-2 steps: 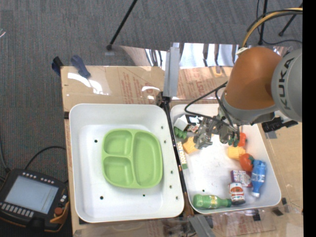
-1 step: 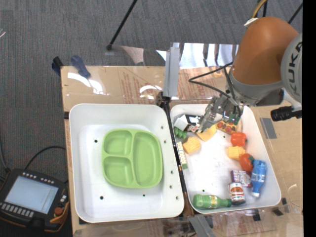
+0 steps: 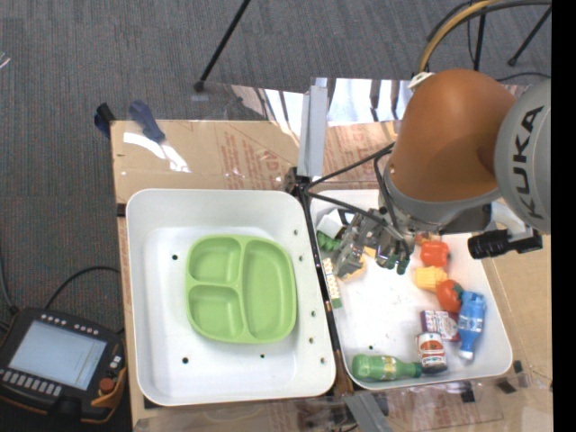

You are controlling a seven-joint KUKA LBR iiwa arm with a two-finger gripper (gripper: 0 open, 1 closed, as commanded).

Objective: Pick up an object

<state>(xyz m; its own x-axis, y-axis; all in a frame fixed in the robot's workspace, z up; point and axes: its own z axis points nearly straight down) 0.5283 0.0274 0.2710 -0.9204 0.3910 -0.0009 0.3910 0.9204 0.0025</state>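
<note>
Lying flat, green glass-look bottle [image 3: 385, 366], white label

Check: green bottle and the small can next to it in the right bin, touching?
Cannot tell. In the camera view the green bottle lies with its cap end right at the can, but no clear gap or contact shows.

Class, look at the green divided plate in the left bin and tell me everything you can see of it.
The green divided plate is light green and looks like smooth moulded plastic, a rounded rectangle with a raised rim. Ridges split it into three compartments: two smaller ones on the camera view's left and one long one on its right. It lies flat and face up, slightly turned, near the middle of the left white bin, resting on the bin's floor. Nothing lies in it or touches it from above.
</note>
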